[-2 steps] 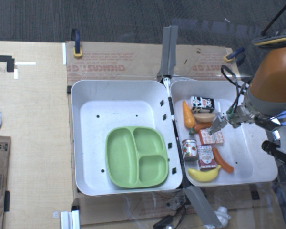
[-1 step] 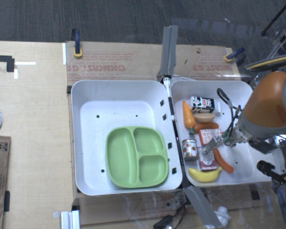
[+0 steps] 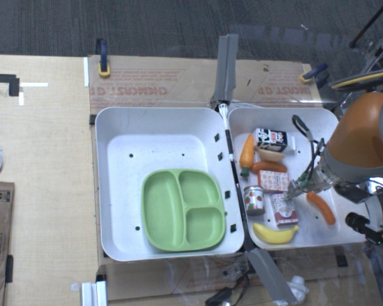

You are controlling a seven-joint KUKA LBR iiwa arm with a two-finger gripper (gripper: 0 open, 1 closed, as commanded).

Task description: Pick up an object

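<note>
One fixed camera above the bench [image 3: 38, 171], looking down at a slant, both white bins [image 3: 108, 171] in frame

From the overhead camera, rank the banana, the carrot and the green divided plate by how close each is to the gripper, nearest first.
Gripper is over the right bin.
1. Banana, at the right bin's front edge, below the gripper in the view.
2. Carrot, by the right bin's left wall.
3. Green divided plate, in the left bin.

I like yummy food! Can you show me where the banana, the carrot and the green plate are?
banana [image 3: 274, 233], camera view, middle of its yellow curve.
carrot [image 3: 247, 150], camera view, middle of its orange body.
green plate [image 3: 161, 204], camera view, floor of its big left compartment.
</note>
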